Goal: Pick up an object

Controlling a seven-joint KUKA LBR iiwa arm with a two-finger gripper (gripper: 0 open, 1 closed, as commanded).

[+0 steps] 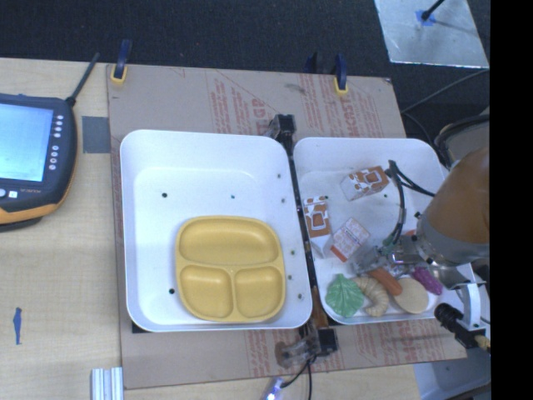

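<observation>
Cardboard (250, 107) covers the bench under two white bins. In the right bin (366, 150) the toy food lies crowded at the near end: a green leaf (344, 295), a beige piece (375, 297), an orange carrot (388, 282), a pale round (411, 297) and a purple piece (428, 279). Farther back are three small cartons (366, 182), one near the far wall and two by the divider. The gripper (391, 257) hangs low over the carrot; whether its jaws are released or clenched, I cannot tell. The left bin (150, 165) holds a yellow tray (230, 267). A tablet (29, 157) rests at far left.
</observation>
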